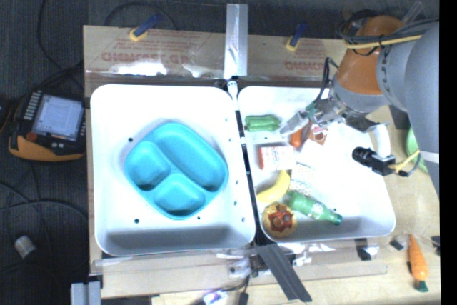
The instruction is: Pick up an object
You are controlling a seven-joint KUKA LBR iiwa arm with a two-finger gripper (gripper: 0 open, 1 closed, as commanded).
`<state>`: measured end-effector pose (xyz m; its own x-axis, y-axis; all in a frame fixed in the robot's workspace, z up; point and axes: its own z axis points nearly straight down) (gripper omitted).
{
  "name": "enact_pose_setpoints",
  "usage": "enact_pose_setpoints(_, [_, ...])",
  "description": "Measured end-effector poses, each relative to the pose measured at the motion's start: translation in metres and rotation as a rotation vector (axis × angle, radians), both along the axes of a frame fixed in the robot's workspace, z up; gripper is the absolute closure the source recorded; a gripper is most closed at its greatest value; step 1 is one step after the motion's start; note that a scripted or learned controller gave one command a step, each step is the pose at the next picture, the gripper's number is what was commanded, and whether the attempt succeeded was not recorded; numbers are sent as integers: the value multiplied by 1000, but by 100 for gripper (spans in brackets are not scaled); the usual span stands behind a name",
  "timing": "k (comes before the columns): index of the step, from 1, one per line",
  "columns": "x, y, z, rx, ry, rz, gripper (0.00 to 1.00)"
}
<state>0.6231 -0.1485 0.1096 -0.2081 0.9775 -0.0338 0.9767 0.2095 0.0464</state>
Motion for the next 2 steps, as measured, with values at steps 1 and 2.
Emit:
enact_pose_setpoints(1, [27,24,-12,5,27,208,0])
enact_pose_setpoints(2, [29,25,1,3,21,209,100])
